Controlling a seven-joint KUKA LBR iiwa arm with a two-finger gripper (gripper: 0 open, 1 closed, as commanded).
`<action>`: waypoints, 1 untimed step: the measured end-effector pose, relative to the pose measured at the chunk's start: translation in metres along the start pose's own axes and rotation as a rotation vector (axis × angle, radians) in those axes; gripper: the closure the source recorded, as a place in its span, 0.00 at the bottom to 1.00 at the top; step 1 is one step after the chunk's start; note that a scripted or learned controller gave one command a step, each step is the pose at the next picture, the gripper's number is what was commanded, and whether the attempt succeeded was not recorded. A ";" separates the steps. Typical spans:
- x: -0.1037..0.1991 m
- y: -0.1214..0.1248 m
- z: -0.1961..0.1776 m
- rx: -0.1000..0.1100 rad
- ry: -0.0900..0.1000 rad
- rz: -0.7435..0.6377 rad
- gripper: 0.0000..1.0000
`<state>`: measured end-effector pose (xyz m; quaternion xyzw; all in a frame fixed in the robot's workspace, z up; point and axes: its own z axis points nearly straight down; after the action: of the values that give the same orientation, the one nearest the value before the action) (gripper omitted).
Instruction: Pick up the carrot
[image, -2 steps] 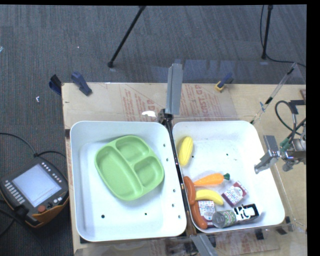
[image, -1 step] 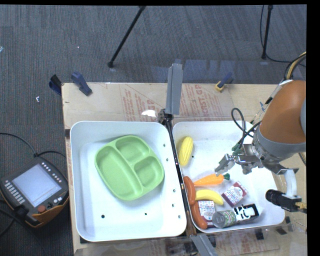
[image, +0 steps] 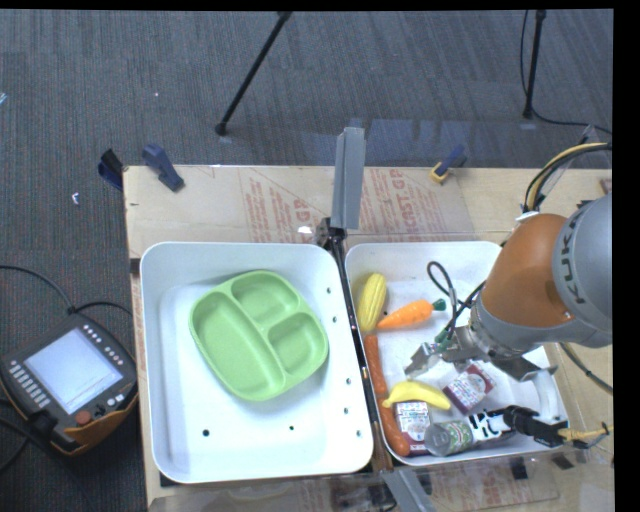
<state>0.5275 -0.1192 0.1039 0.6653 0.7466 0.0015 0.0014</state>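
**Arm over right bin, carrot loose on the bin floor**

Bench (image: 420, 200) bears two white bins side by side. Left bin (image: 170, 270) holds a green divided tray (image: 258, 334), lying flat, tilted diagonally. Right bin (image: 480, 250) is cluttered. The KUKA arm (image: 545, 285) — grey, orange band — reaches in from the right and hangs over the bin's middle. Its gripper (image: 432, 356) points left, toward the bin's centre; cannot tell how far the claw is open, and nothing is visibly held.

Carrot (image: 408, 315) lies up-left of the gripper tip, near but apart from it, leafy end pointing right. Corn cob (image: 371, 300) just left of the carrot. Banana (image: 418, 393) below the gripper. A long orange-red item along the bin's left wall — too unclear to name. Small packet (image: 468, 388) and bottle (image: 455, 436) sit near the front wall.
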 end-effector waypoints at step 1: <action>-0.003 -0.003 0.010 0.010 0.004 -0.006 1.00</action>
<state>0.5250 -0.1228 0.0935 0.6629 0.7487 -0.0009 -0.0032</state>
